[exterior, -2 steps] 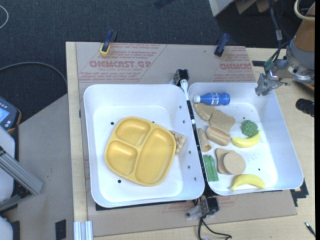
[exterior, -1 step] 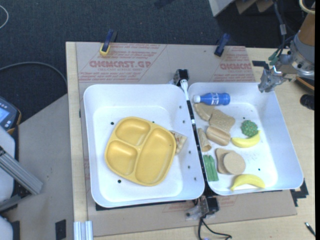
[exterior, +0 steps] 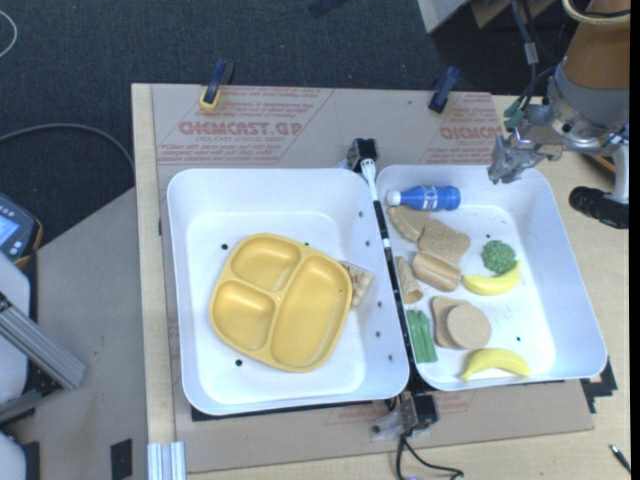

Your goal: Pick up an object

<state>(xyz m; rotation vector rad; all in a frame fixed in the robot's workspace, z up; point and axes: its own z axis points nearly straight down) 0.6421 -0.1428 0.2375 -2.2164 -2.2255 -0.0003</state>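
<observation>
While our grey arm with its orange band hangs over the far right corner of the right-hand shallow white bin (exterior: 572, 268), we see its two-finger gripper (exterior: 505, 168) poised just above the bin's far rim, but the view is too small and blurred there for us to tell how it is set, and nothing we can make out lies in its grasp. Our candidates all lie in that right bin: a blue plastic bottle with a white cap (exterior: 427, 198) lying on its side nearest the gripper, a green broccoli-like toy (exterior: 499, 256), two yellow toy bananas (exterior: 492, 283), several tan bread-like pieces (exterior: 443, 240), a round tan disc (exterior: 467, 325) and a green flat strip (exterior: 421, 336) against the divider. In the left-hand white bin (exterior: 190, 228) sits a yellow three-compartment plastic tray (exterior: 282, 300) with a small pale scrap (exterior: 358, 280) touching its right edge. We judge the risks as these: coming straight down from here could strike the rim instead of any object; the bottle, lying on its side, may roll away from a closing grasp; and the bread pieces lie touching one another, so a descent among them could nudge neighbours or catch two at once.
</observation>
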